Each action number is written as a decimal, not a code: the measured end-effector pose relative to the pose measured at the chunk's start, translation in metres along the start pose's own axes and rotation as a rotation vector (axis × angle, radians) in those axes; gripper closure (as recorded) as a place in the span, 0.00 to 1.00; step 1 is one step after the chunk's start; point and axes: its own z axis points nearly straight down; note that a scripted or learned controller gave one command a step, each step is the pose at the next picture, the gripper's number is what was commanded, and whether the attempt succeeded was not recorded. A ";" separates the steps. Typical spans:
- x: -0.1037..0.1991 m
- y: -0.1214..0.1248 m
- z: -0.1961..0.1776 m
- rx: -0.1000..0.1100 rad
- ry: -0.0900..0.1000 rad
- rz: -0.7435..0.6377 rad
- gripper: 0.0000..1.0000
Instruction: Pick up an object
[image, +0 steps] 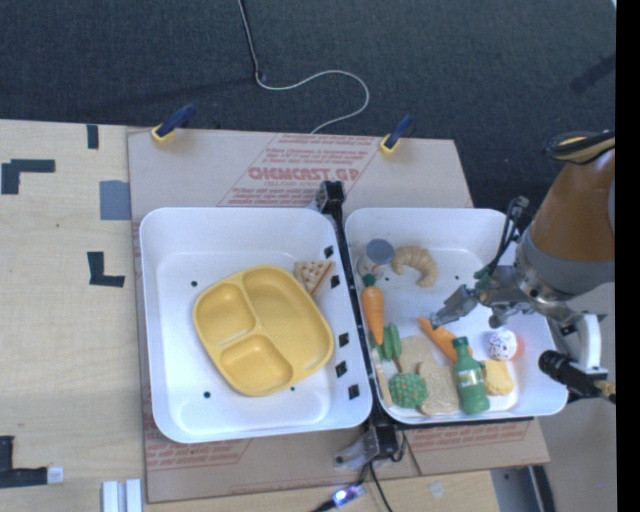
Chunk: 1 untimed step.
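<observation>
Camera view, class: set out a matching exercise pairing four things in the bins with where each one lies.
Things:
1. yellow tray
2. croissant
3. green bottle
4. waffle piece

Places:
A. right bin, far side
B. left bin, middle
C. left bin, against the tray's far right edge
D. right bin, near edge

Pairs: 1-B, 2-A, 3-D, 4-C

Dark blue-grey carpet (120, 60) lies behind a pale wooden bench (60, 330), where a clamped cardboard sheet (290, 170) covers the top.
</observation>
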 end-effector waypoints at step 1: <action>0.000 0.003 -0.006 -0.011 -0.002 -0.003 0.00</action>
